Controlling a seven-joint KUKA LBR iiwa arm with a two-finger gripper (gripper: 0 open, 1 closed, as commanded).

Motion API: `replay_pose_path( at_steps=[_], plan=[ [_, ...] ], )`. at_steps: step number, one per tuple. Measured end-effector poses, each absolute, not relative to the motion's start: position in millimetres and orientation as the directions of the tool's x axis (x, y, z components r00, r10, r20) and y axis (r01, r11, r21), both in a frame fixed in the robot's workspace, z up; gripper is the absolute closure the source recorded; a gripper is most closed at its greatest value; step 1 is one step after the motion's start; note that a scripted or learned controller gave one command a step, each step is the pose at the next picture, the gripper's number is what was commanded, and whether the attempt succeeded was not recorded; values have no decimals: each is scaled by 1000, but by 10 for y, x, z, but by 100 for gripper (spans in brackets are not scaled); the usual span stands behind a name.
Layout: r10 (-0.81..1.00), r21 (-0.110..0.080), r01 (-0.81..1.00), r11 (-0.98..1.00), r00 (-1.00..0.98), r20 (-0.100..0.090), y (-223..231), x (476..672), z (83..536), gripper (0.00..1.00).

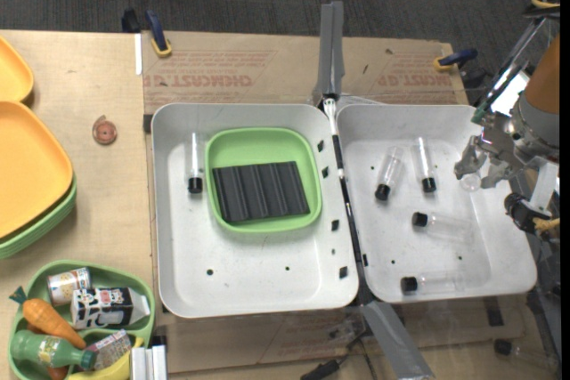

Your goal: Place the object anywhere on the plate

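Camera view: gripper (pixel 470 166) hung over right bin (pixel 499 276), jaw state unreadable. Clear tubes (pixel 426 165) looked light, slippery, brittle; grasp mid-barrel for green plate (pixel 263 145).

Cardboard sheet (pixel 214 76) under bins: red print, upside down, unclear; reads roughly "CHEMCOZT".

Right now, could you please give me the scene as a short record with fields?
left bin: green plate bearing a dark ribbed block; one clear tube beside the plate, on its left
right bin: four clear tubes with black caps, lying loose, e.g.
gripper: over the right bin's right edge, apart from the tubes
plate status: no tube on it yet
left of bins: orange dishes, bowl of toy food
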State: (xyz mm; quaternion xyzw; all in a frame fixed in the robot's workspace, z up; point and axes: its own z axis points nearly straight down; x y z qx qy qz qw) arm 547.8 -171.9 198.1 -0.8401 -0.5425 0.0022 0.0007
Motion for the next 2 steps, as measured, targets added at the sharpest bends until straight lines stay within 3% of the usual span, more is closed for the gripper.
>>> replay_pose_path(
  at_steps=[1,2],
  plan=[
    [975,-5,975,-224,224,-1,-1638,5341,1807,100],
    [1000,-4,1000,17,-17,1,-1447,5034,1827,100]
  ],
)
